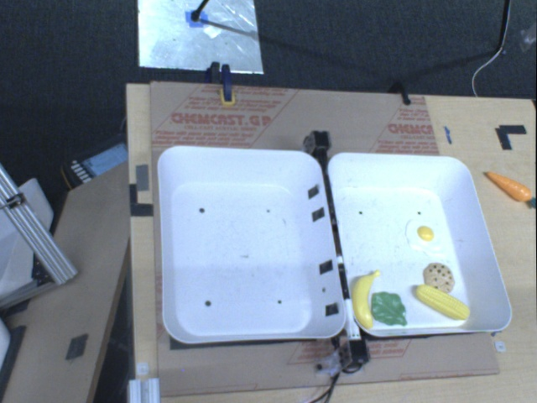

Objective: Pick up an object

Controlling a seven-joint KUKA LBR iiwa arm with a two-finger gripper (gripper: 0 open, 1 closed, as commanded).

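**Objects grouped in right bin**

The right bin point(470, 191) holds a banana point(362, 299) touching a green leaf piece point(388, 309), with a corn cob point(442, 302), a cookie point(437, 276) and a fried egg point(424, 234) nearby. A carrot point(509, 185) lies on the surface point(277, 107). Pincer state: cannot tell.

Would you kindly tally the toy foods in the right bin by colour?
Yellow: 2, banana and corn cob
Green: 1, leafy piece
Brown: 1, cookie
White with yellow: 1, fried egg
Total: 5
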